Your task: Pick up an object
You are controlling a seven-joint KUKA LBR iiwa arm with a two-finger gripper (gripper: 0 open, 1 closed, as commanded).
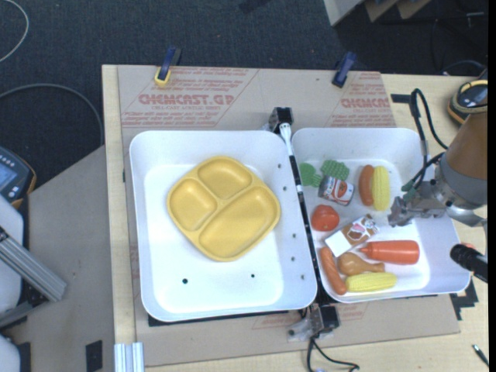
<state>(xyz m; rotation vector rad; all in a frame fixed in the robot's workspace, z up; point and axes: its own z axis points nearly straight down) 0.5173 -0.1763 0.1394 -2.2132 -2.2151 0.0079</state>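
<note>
Presumably to select a target, the gripper point(401, 211) hovered at three o'clock of the right bin point(353, 136), its grip state indeterminable.

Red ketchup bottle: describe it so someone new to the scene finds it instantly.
Look in the right bin, the one crowded with toy food. Near its front edge lies the ketchup bottle, on its side with the nozzle pointing left. It is the longest plain red item, just above the yellow corn cob and right of the round tomato.
</note>
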